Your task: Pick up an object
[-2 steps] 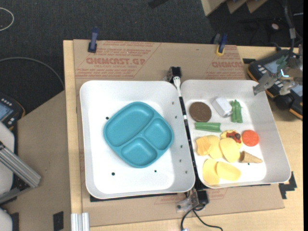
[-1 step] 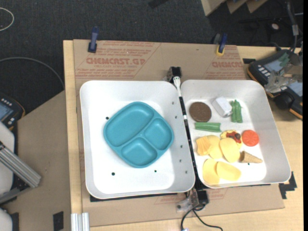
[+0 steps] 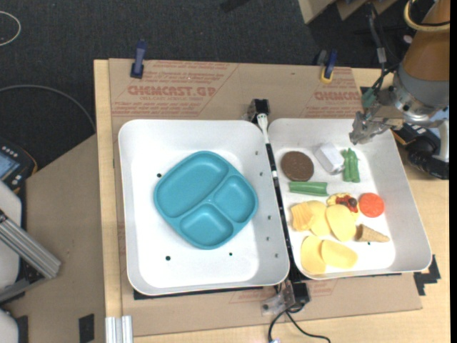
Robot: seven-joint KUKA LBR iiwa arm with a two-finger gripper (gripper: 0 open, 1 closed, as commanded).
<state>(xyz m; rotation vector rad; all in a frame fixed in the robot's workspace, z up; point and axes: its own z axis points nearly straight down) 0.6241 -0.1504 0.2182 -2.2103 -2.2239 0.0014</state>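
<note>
- The hand (image 3: 363,131) hangs over the far edge of the right bin (image 3: 410,213); whether it is open or closed cannot be told.
- Near it lie a green bean (image 3: 350,165) and a grey block (image 3: 329,157).
- A brown disc (image 3: 296,166), yellow pieces (image 3: 341,222) and an orange round (image 3: 370,205) sit nearer.
- The left bin (image 3: 136,191) carries a blue divided plate (image 3: 206,199).

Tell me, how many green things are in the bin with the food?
2: one green piece lies flat below the brown disc; the other green piece stands lengthwise beside the grey block, just below the gripper.
</note>
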